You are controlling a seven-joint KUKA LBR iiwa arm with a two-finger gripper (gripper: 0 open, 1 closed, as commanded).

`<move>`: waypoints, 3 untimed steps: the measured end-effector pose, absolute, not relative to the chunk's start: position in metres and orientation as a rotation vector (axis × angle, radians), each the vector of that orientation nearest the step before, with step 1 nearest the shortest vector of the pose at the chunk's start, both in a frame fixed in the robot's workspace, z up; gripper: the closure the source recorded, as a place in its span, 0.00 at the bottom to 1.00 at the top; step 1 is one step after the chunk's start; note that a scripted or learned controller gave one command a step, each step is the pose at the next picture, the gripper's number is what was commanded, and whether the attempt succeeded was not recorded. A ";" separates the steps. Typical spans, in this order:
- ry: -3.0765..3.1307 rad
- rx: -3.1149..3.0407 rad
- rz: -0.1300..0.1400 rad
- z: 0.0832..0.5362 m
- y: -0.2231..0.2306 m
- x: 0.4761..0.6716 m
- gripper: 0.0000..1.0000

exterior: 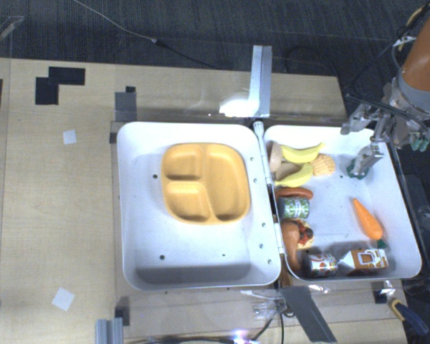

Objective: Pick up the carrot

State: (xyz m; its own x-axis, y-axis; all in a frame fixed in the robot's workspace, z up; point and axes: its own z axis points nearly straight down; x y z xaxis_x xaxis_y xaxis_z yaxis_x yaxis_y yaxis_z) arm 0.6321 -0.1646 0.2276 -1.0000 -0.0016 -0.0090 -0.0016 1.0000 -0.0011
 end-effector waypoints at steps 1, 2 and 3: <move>3.137 0.118 0.001 0.105 -0.187 0.589 0.00; 3.113 0.296 -0.003 0.090 -0.206 0.515 0.00; 3.105 0.284 -0.006 0.103 -0.205 0.518 1.00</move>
State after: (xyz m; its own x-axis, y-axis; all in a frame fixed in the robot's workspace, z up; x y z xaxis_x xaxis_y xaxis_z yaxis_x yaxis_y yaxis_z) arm 0.5184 -0.2047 0.1028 -0.9831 0.1814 -0.0237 0.1815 0.9834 -0.0018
